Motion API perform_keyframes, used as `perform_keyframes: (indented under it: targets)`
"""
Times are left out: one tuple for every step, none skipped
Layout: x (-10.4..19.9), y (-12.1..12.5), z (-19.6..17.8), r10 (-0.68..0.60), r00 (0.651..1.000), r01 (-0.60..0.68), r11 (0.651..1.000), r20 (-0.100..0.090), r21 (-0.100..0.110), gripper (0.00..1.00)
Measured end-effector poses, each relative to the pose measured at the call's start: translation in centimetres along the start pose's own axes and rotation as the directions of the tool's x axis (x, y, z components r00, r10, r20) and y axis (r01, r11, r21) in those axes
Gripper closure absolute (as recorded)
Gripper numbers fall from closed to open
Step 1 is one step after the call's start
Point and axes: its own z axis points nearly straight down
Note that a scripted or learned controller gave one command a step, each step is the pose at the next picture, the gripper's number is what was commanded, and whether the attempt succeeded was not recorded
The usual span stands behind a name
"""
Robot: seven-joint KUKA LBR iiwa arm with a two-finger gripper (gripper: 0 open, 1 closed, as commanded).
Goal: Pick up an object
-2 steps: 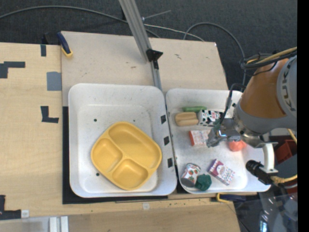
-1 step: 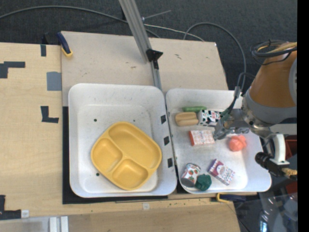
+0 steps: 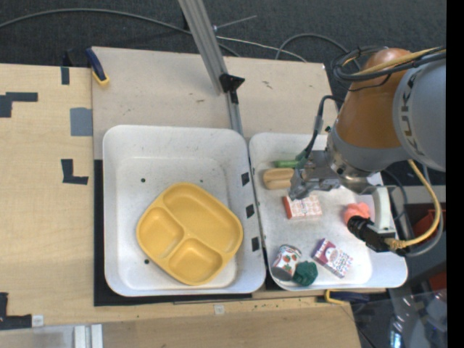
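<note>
The gripper (image 3: 299, 191) is hovering low in the right bin (image 3: 267, 216), between the tan wooden block (image 3: 276, 177) and the small red-and-white box (image 3: 302, 208); whether it is clenched or released, I cannot tell from here. Nothing is showing between it. The box is sitting just below it and looking like the nearest target. Good form here: it should be centring squarely over the box, aligning across its narrow side, and descending straight, keeping clear of the block beside it.
</note>
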Motion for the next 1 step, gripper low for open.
perform_keyframes:
  targets:
    - [5.27, 2.44, -0.57, 0.0, 1.0, 0.0, 1.0, 0.0, -0.001, 1.0]
